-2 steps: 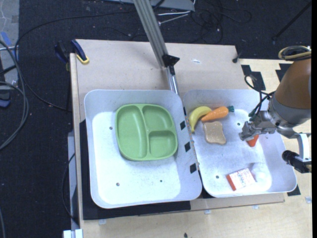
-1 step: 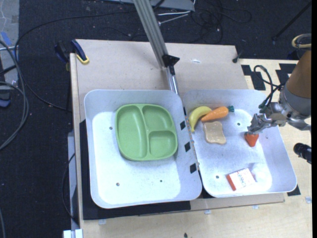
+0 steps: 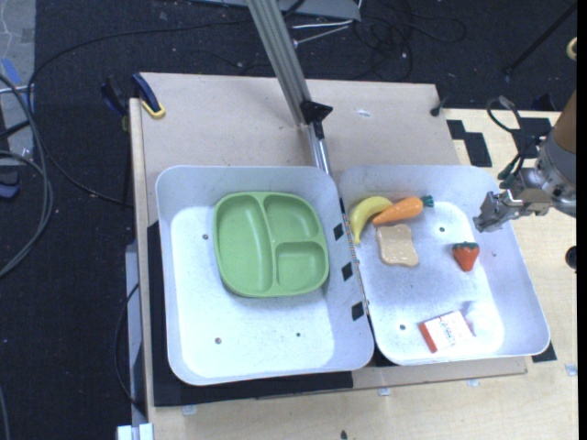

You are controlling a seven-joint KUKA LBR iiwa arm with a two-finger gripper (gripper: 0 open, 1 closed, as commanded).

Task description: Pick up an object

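Note:
In the right bin lie a yellow banana, an orange carrot, a slice of toast, a red strawberry and a small red-and-white box. My gripper hangs over the bin's far right rim, a little above and to the right of the strawberry. Nothing shows between its fingers.
The left bin holds a green divided plate. A metal pole slants down from the top to the gap between the bins. Cables lie on the dark floor around the bench.

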